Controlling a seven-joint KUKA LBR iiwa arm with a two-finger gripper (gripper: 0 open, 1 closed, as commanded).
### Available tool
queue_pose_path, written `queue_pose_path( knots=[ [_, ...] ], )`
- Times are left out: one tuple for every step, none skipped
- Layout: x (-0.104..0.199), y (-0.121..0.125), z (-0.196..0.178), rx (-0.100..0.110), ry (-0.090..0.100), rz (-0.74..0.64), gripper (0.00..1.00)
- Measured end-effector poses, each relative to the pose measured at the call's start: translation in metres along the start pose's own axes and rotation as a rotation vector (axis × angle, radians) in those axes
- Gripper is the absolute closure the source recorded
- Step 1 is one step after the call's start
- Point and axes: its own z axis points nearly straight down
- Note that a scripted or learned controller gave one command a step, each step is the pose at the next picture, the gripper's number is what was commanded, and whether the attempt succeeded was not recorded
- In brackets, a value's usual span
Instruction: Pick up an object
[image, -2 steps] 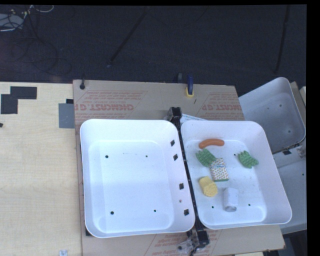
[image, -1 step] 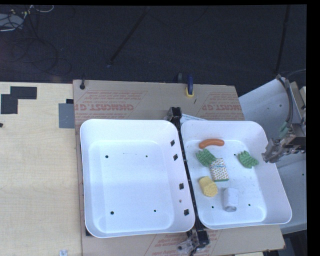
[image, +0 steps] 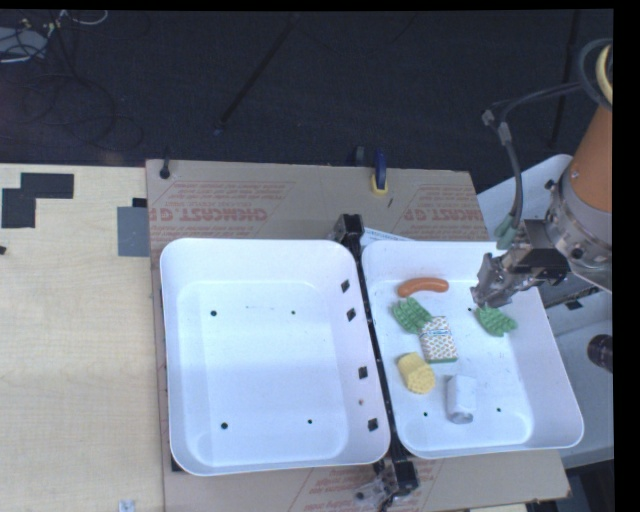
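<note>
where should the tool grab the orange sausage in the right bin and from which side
Probably across the middle of the orange sausage, coming straight down. It lies flat and long, running left to right, with bare floor on both long sides, so fingers set across its narrow width should fit.

Green knobbly piece (image: 495, 320) lies flat in right bin (image: 560, 400).

My wrist (image: 590, 215) is grey metal, ringed and cylindrical, under an orange band (image: 602, 160). A grey cable (image: 515, 190) loops from above to a dark block behind my gripper (image: 488, 290). The gripper's body is dark grey, with pale metal parts.
</note>
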Motion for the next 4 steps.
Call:
queue_pose_path(
  knots=[
    [0.054, -0.002, 0.122, 0.019, -0.001, 0.006, 1.00],
    [0.005, -0.002, 0.144, 0.011, -0.003, 0.016, 1.00],
    [0.108, 0.073, 0.051, -0.008, 0.002, -0.001, 1.00],
    [0.109, 0.026, 0.124, 0.017, -0.003, 0.014, 1.00]
  ],
)
